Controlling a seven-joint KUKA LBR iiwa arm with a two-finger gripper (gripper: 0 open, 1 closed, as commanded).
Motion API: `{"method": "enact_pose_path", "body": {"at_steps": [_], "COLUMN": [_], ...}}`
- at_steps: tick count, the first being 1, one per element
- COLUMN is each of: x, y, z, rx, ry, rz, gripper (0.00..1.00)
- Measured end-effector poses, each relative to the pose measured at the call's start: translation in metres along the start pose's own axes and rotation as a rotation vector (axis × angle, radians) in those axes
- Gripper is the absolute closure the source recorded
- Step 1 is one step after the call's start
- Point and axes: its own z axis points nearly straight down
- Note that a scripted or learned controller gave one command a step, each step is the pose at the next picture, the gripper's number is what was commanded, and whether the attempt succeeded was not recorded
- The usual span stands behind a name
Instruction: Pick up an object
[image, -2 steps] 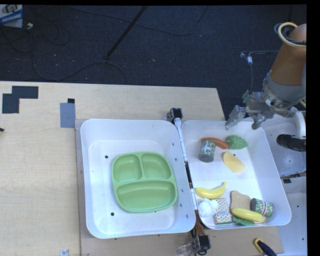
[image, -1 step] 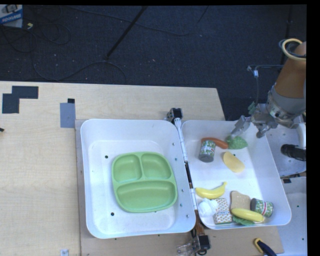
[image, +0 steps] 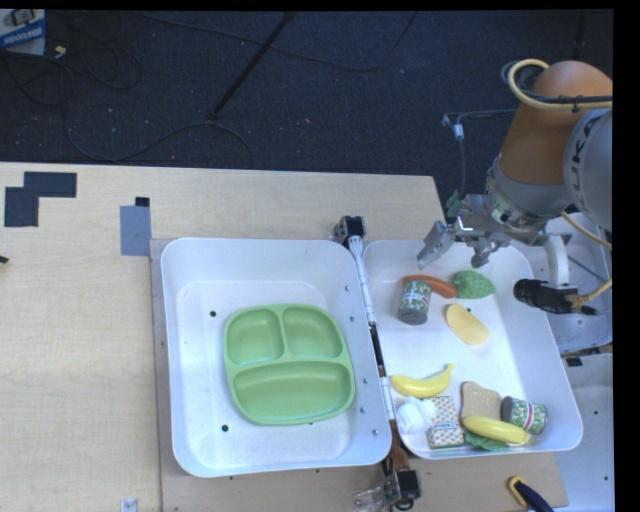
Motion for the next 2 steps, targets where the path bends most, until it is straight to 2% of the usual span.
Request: {"method": "enact_pose_path", "body": {"at_steps": [1,2], "x": [-0.012,0.003], "y": [-0.001,0.0], "z": [0.058,0.13], "rx": [0.002,-0.004], "ry": [-0.001,-0.002], "rz": [0.002,0.002], "gripper": [0.0,0.0]}}
